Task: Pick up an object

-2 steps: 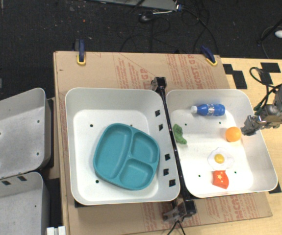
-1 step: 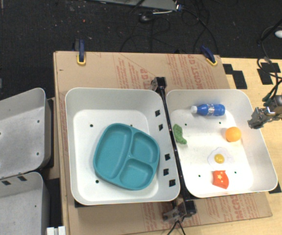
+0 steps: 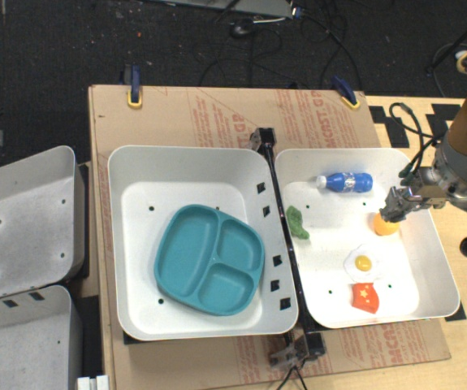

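— Where is the arm now?

— Its jaws (image 3: 399, 205) are low in the right bin (image 3: 436, 250), right over a small yellow-orange thing (image 3: 386, 225). I think it is trying to grab it.

— Does it hold it?

— I cannot tell. The tips are too dark and small to see.

— What next?

— Squeeze gently, then lift straight up, away from the blue bottle (image 3: 347, 182).

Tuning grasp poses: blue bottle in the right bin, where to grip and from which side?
Grip the blue bottle at mid-body, coming straight down. It lies on its side, long axis left-right, white cap toward the divider, so close across its narrow width. The bin floor around it is bare.
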### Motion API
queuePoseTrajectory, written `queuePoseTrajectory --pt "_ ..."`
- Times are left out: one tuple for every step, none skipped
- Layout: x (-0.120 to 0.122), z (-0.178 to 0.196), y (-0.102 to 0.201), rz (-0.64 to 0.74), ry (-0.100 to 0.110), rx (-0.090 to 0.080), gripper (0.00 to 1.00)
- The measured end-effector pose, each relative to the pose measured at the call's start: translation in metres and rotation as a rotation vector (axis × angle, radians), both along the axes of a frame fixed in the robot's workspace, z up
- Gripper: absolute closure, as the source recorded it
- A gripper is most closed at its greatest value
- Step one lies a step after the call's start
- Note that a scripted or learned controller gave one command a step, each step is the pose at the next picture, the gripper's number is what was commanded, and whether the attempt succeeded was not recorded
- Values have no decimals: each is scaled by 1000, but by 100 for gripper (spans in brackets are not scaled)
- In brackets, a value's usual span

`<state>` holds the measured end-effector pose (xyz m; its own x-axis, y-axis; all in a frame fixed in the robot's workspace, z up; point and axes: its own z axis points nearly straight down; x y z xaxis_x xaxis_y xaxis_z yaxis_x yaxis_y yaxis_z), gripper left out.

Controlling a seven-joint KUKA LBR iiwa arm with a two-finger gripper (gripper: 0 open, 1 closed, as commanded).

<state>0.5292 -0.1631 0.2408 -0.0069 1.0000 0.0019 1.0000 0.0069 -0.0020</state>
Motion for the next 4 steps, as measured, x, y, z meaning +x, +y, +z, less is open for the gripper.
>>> queuePoseTrajectory --pt "-1 -11 58 1 -1 0 100" --pt "-11 -17 119 1 0 0 100" --pt "-17 -5 171 2 -2 0 100" --pt "-24 2 226 2 -2 0 100"
